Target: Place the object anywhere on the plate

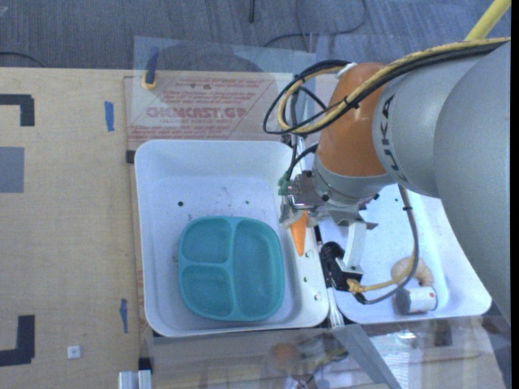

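Note:
A teal plate (pixel 233 267) with three compartments lies in the left white bin (pixel 162 177), toward its front. My gripper (pixel 298 214) hangs over the rim shared by the two bins, just right of the plate's upper right corner. It is shut on a small orange carrot-shaped object (pixel 298 237), whose narrow end points down past the fingertips. The object's top end is tucked under the gripper body. The object is beside the plate, not above it.
The right bin (pixel 466 286) holds a beige rounded item (pixel 403 269) and a white and grey cylinder (pixel 417 299) near its front. The grey and orange arm covers most of that bin. A clear sheet with red print lies behind the left bin.

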Available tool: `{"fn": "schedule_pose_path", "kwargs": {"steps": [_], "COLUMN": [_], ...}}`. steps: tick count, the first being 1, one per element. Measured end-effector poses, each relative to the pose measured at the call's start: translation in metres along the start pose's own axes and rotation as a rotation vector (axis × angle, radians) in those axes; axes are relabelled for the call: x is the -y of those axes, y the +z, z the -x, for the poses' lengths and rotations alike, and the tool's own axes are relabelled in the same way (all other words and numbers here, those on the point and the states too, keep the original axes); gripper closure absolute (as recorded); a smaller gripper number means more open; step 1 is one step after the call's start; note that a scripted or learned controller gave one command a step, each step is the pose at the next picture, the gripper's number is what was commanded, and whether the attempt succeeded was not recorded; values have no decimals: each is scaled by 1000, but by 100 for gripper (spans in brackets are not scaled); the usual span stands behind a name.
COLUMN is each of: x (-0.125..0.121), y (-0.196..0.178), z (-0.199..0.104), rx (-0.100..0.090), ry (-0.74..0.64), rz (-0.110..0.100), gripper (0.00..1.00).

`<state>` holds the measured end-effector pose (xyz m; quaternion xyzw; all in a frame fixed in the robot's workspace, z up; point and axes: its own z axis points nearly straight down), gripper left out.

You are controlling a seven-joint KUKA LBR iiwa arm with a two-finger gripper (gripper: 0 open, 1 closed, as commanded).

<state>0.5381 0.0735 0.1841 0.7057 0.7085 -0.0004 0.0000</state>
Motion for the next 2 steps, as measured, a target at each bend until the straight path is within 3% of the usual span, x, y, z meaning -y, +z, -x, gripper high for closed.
{"fn": "schedule_pose_path", "kwargs": {"steps": [1,2], "x": [26,26], "y": [31,31], "z": [-53,-53], "rx": [0,-1], "ry": [6,6], "rz": [-3,-3], "gripper": [100,0]}}
